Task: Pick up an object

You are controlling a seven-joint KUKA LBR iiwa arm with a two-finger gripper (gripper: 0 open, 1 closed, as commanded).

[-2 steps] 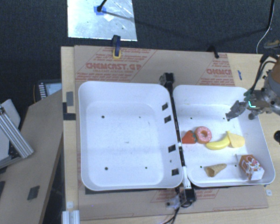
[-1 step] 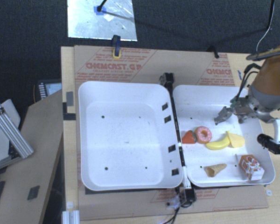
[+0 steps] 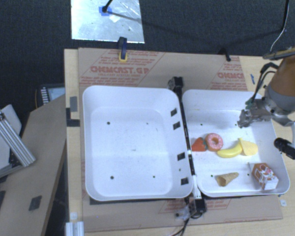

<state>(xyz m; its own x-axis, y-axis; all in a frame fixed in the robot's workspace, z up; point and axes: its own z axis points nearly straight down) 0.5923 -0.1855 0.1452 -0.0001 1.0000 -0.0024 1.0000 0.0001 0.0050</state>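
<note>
Bins sit side by side; I see the left bin [image 3: 132,146] bare. In the right bin [image 3: 221,109] lie a strawberry [image 3: 199,145], donut [image 3: 215,141], banana [image 3: 229,152], cone [image 3: 226,179], lemon wedge [image 3: 249,147] and cake slice [image 3: 264,176]. My gripper [image 3: 247,117] hangs over that bin's upper right, above the lemon wedge; I cannot tell its jaw state.

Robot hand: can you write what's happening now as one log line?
hand: over right bin, far edge | holding: nothing seen | toys: strawberry, donut, banana | step: not picked yet
</note>
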